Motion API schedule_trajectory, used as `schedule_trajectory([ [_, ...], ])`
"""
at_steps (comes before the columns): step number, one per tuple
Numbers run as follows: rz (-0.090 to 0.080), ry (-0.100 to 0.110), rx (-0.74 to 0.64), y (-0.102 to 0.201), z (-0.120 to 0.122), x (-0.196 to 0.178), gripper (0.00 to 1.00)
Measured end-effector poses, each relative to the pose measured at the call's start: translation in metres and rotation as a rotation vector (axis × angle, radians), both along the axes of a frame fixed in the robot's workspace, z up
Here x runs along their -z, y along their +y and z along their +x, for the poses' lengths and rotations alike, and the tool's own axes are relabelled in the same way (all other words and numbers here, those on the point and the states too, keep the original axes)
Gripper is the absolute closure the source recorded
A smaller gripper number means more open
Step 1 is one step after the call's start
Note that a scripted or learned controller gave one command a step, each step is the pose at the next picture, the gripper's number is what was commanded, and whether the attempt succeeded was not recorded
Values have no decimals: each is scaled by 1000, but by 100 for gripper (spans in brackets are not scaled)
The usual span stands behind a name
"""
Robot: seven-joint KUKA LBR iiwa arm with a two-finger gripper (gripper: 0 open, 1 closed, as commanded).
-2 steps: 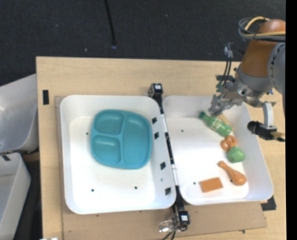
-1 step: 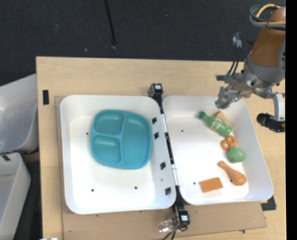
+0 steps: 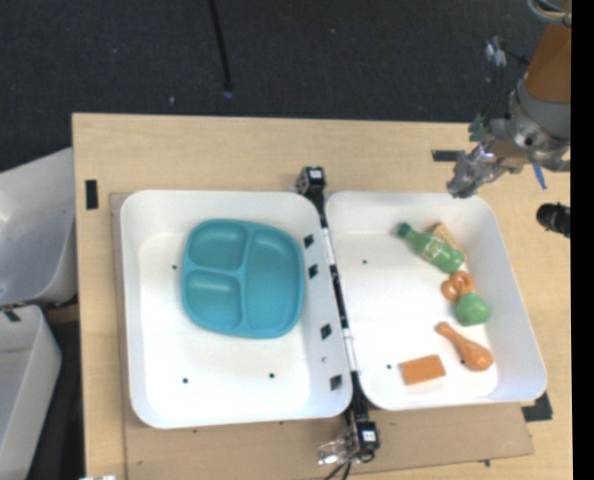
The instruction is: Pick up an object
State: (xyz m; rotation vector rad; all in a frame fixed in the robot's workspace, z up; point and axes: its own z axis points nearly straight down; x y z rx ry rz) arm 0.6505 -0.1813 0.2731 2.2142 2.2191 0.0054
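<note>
Green and plastic-looking, the bottle [image 3: 431,247] lies on its side in the far part of the right bin [image 3: 377,298], long axis running from the far left toward the near right. The pincer [image 3: 469,181] hangs just beyond that bin's far rim, above the table [image 3: 197,153], so the bottle lies a short way toward the camera and slightly left of it. Whether the pincer is spread or pressed together I cannot tell. Just nearer than the bottle lie a small orange piece [image 3: 457,287], a green ball [image 3: 472,311], an orange club-shaped toy [image 3: 464,346] and an orange block [image 3: 422,370]. Left of the bottle the bin floor is bare. A blue tray [image 3: 244,278] sits in the left bin [image 3: 147,318].
</note>
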Motion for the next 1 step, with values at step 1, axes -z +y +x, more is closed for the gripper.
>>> schedule_trajectory([
  [1, 2, 7, -3, 59, -6, 7, 100],
])
